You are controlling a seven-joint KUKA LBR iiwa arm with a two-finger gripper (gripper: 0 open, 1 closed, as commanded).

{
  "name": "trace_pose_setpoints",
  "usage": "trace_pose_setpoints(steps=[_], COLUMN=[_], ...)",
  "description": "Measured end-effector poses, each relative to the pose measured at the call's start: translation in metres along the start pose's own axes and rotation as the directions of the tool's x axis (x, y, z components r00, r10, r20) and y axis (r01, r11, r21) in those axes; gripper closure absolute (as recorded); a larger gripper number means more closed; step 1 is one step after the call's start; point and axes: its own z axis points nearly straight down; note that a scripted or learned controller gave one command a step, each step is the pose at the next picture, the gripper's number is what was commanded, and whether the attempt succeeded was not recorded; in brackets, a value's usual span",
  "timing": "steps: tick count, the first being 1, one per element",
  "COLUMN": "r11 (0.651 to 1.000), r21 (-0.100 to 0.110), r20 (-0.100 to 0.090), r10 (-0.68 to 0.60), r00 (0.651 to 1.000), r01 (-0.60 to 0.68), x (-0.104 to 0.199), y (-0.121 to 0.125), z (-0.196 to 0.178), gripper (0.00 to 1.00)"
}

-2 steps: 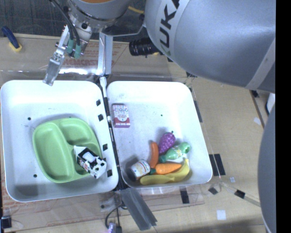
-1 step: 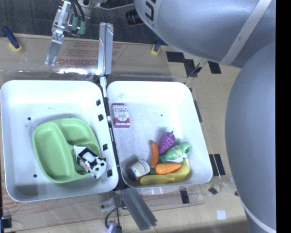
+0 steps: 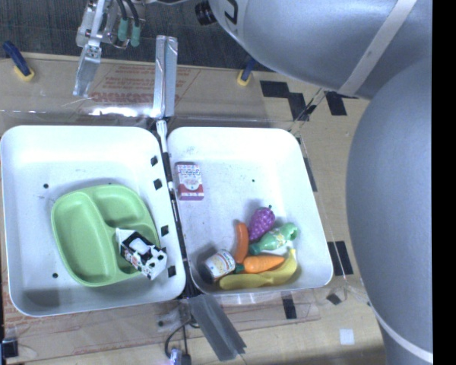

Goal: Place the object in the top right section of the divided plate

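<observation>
item 1: black-and-white carton [image 3: 142,252], resting on green divided plate [image 3: 99,234] at its lower right section, left bin [image 3: 30,158]. gripper [image 3: 91,48] above the desk's far edge; fingers' state: cannot tell.

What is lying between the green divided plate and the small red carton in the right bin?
In the camera view, the bins' two adjoining white walls separate the green divided plate from the red carton. No loose object lies between them.
</observation>
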Motion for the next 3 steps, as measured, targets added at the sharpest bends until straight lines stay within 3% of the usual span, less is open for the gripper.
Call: trace_pose_setpoints(steps=[2,3], r11=[0.998,0.983], r21=[-0.001,-0.002], r20=[0.003,0.004], r10=[-0.069,-0.181], r00=[0.998,0.983], r01=[0.069,0.181], x=[-0.0023,-0.0045], y=[0.0009,0.0014], z=[-0.0004,-0.0003], gripper=[0.00,0.00])
